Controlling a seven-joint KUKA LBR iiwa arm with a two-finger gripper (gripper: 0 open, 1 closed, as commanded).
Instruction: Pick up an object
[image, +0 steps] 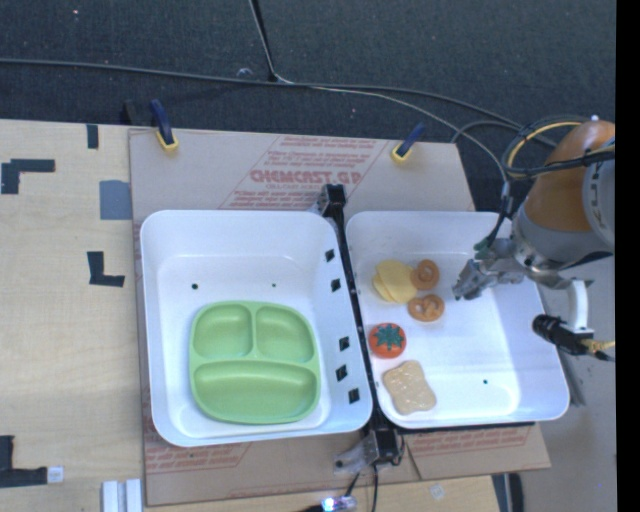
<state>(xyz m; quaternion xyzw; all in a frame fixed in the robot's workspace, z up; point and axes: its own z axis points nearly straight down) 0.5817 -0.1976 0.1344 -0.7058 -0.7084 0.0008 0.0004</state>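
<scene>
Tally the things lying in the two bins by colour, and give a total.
Green: 1, the divided plate
Yellow: 1, the yellow food piece
Brown: 2, the round pieces
Red: 1, the tomato
Tan: 1, the toast slice
Total: 6

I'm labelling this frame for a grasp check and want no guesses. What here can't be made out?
- gripper: its fingertips are dark and too small in the camera view to tell open from shut, or whether they touch the bin floor.
- Two small round brown foods: too small to identify.
- Pale flat food: blurred; could be bread or a cracker.
- Arm: cut off by the right edge.
</scene>
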